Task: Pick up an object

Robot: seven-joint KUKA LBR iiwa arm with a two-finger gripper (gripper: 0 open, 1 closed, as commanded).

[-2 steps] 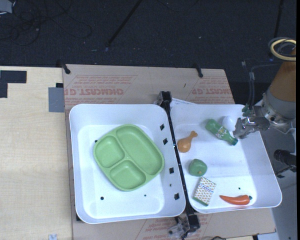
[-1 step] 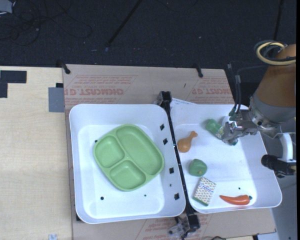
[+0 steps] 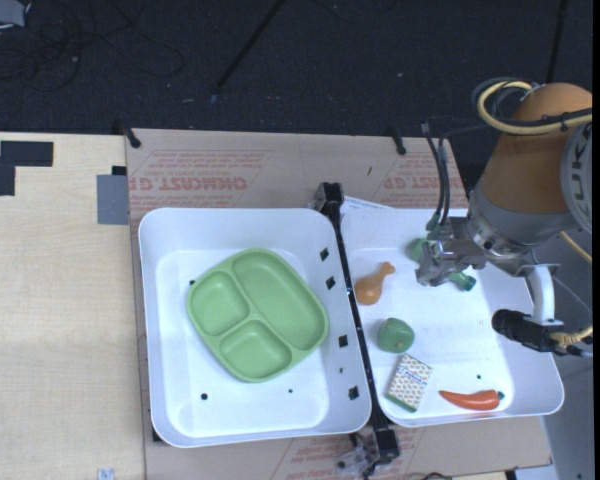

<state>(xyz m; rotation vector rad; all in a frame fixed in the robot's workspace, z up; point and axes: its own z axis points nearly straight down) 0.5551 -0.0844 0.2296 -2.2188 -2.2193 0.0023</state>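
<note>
Camera view: gripper (image 3: 442, 265) low over the upper part of right bin (image 3: 540, 393), hard against a small teal-green object (image 3: 464, 281); fingers blurred into metal clutter (cannot tell whether apart, together or clamped on anything). Just left, orange chicken-leg toy (image 3: 372, 284) by the divider. Below that, green round toy (image 3: 396, 334), then small patterned box (image 3: 409, 382), and red chili pepper (image 3: 471, 399) near the bin's lower edge. Farther out, green divided plate (image 3: 257, 313) alone in left bin (image 3: 170, 408). Step in hand, as a judgement: reaching or closing for a grasp, nothing visibly lifted. Next move calls for a firm close on the teal piece, then a straight lift.
</note>
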